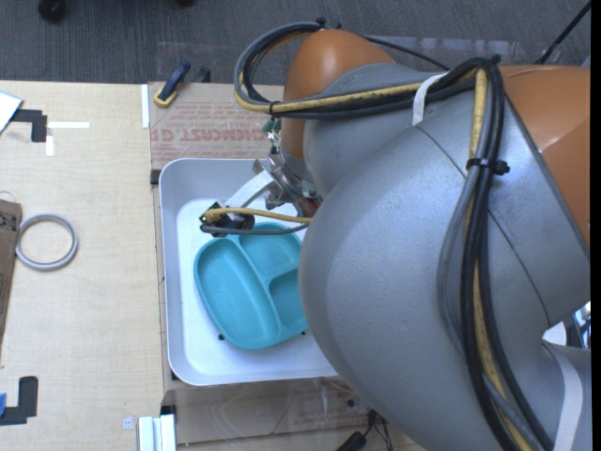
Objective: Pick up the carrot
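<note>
End effector [272, 191] low over bin [178, 280] beside blue tray [246, 294]; carrot hidden, probably under arm; grip state cannot tell.

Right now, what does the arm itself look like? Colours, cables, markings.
The arm is bulky, rounded, matte grey, with glossy orange sections towards the wrist. A bundle of black and yellowish cables runs along it, loops above the orange part, and is tied on with white tape. The wrist has bare metal fittings. No markings readable.

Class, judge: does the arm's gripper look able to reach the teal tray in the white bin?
Probably yes: the gripper hangs over the white bin by the teal tray, with nothing visible between them.
</note>
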Action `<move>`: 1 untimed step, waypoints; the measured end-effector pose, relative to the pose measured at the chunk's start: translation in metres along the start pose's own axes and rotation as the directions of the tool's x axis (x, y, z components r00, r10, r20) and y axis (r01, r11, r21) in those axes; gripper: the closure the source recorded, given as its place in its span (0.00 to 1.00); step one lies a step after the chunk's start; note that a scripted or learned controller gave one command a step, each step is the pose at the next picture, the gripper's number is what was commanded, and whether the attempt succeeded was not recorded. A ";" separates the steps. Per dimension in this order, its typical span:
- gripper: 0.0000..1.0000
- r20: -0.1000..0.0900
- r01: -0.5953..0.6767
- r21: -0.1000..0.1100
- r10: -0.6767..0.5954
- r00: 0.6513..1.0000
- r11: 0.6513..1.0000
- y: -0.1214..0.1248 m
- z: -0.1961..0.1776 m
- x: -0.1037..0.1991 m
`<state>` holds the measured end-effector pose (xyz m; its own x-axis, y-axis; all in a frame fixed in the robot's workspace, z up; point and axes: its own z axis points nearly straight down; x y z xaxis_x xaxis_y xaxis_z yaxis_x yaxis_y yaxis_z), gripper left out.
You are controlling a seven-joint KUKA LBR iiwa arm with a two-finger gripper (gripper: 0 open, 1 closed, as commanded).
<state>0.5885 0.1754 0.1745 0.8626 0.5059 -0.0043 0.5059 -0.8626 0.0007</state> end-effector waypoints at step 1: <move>0.00 -0.003 0.066 0.001 -0.066 0.998 0.998 0.050 0.074 -0.028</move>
<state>0.5891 0.1176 0.1005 0.8273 0.5618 -0.0012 0.5618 -0.8273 -0.0008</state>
